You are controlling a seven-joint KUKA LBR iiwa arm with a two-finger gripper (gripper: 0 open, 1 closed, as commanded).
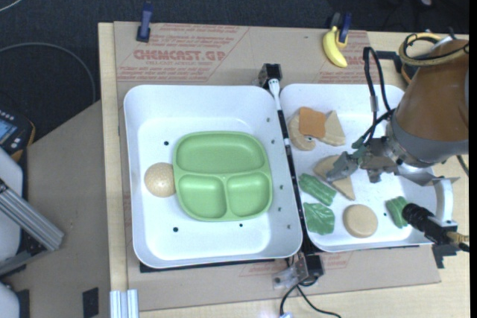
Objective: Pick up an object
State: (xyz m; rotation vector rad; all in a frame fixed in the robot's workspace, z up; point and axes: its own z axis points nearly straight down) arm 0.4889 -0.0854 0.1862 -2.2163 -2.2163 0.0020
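Note:
The right bin [387, 97] holds several food items: an orange toast piece [316, 123] on pale bread slices, a tan wedge [337, 182], two green pieces [317, 189] [320, 217], a round tan biscuit [361, 220] and a small green piece [396, 211]. My gripper [344, 166] reaches in from the right and hangs low over the middle of this bin. It is right at the tan wedge's upper edge and partly covers it. I see nothing lifted.
The left bin [141, 115] bears a green divided plate [222, 175] with a tan ball [159, 179] beside it. A yellow banana [335, 48] lies on the bench behind the right bin. Black cables [373, 86] trail over the bin's right side.

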